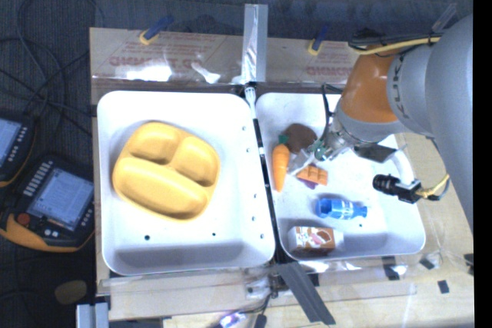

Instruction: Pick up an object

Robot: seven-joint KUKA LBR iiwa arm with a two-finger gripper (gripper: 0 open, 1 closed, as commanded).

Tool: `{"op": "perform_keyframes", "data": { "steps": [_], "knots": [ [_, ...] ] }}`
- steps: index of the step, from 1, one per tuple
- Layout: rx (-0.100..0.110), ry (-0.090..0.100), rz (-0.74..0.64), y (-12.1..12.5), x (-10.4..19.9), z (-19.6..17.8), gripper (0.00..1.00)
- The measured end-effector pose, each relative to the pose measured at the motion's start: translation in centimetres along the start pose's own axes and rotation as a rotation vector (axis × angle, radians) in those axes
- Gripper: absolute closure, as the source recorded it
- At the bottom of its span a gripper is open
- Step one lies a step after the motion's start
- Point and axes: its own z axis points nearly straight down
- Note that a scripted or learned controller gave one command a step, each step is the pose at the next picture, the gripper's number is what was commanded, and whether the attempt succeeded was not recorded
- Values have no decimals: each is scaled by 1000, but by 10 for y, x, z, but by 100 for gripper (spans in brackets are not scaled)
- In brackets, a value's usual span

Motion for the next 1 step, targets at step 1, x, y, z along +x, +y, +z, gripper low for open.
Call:
{"op": "perform_keyframes", "data": {
  "steps": [1],
  "knots": [
    [12, 7, 106, 53, 48, -84, 100]
  ]
}}
